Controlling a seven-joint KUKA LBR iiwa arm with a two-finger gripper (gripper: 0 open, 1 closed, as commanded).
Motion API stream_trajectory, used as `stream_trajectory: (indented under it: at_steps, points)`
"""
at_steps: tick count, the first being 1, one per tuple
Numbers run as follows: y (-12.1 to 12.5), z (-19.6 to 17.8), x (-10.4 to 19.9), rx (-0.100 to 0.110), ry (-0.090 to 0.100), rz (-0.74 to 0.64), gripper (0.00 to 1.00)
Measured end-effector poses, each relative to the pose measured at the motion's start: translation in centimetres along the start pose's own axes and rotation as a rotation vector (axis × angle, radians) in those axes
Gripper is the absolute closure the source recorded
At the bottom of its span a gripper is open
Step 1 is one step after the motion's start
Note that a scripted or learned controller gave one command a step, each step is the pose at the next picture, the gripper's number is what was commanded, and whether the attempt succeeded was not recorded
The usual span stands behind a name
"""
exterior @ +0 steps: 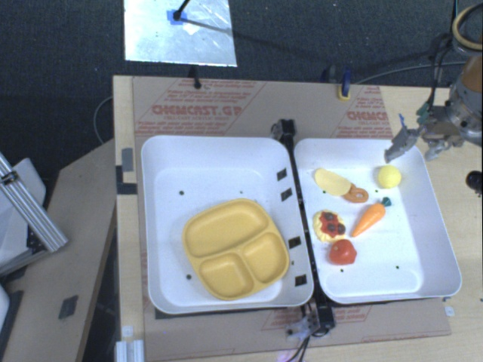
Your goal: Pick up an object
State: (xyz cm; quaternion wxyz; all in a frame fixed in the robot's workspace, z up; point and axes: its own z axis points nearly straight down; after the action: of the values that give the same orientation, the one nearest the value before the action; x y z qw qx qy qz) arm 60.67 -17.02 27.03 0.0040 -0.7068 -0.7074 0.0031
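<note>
Grey metal marks the arm, which comes in at about three o'clock and hangs over the upper right corner of the right bin point(434, 225). Its gripper point(413, 148) sits low at the wrist, with two fingers that look spread apart and nothing between them, though the view is small and a little blurred there.

Just beside the gripper, toward seven o'clock, lies a yellow ball point(389, 176) on the bin floor, apart from the fingers. Further in toward nine o'clock is a pale yellow slice point(332, 181) touching a small brown ring point(356, 195). Below these an orange carrot point(369, 219) lies tilted, with a red tomato point(342, 252) at its six o'clock and a small pizza piece point(330, 225) next to it.

At nine o'clock the left bin point(162, 202) holds a yellow divided tray point(235, 247). Both bins rest on a brown printed board point(196, 108) over a pale bench. At twelve o'clock a shiny silver sheet point(177, 21) lies on dark carpet point(60, 51).
</note>
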Motion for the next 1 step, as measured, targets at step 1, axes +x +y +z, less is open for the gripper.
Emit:
stream_trajectory:
  at_steps: [1]
  points:
    - [0.17,-0.75,0.07,-0.012,-0.002,-0.003,0.00]
